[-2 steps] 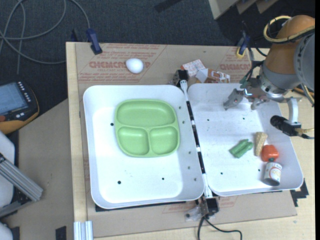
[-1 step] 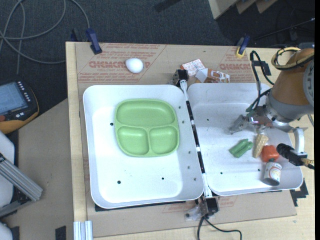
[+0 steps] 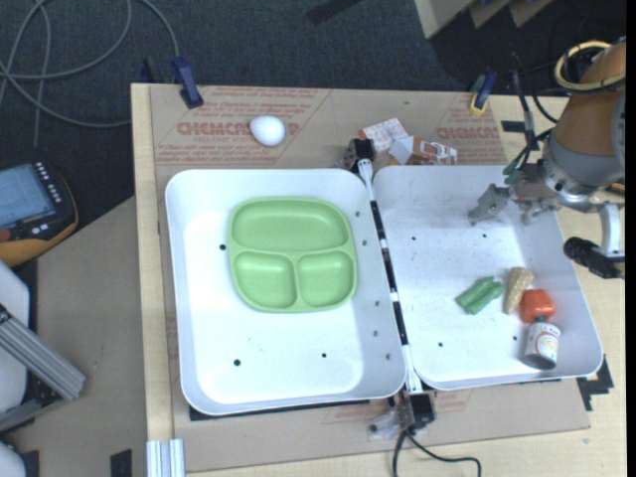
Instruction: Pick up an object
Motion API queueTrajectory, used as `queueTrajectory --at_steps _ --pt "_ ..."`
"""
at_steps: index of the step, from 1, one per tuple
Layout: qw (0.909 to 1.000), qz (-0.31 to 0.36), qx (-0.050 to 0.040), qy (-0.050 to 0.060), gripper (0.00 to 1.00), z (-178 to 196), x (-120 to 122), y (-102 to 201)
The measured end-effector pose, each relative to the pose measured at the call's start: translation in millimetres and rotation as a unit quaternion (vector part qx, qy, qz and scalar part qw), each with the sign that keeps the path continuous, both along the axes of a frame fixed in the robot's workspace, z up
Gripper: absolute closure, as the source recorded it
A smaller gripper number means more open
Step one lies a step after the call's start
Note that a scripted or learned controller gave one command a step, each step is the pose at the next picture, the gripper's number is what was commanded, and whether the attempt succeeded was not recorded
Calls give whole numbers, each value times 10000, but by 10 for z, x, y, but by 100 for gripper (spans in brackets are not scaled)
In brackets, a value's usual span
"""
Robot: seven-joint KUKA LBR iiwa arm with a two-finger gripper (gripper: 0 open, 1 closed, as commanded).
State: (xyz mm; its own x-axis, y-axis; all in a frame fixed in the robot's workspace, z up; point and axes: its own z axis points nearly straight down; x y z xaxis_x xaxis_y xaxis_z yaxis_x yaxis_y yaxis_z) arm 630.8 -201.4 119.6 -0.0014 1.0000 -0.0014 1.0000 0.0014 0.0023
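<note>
The pincer (image 3: 489, 207) hangs over the far part of the right bin (image 3: 437, 266), fingers spread apart with nothing between them. A green pod (image 3: 479, 295), corn cob (image 3: 517, 289), red piece (image 3: 538, 304) and small bottle (image 3: 543, 344) lie clustered near that bin's right side. A green tray (image 3: 292, 252) sits in the left bin (image 3: 199, 346).

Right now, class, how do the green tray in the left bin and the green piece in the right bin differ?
The green tray is large, with three compartments; the green piece is small and stick-like. The tray sits square in the left bin; the piece lies slanted in the right bin, beside a tan item. Both are green.
</note>
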Motion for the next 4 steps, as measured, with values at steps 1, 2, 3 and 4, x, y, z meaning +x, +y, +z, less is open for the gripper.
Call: queueTrajectory --at_steps 1,2,3,4 --pt "10000 -13 6 18 0 -354 -869 -31" --pt "10000 -5 12 17 0 -354 -1344 572" --pt "10000 -10 6 -4 100 -248 -1334 570" --pt "10000 4 12 7 100 652 -1061 1532"
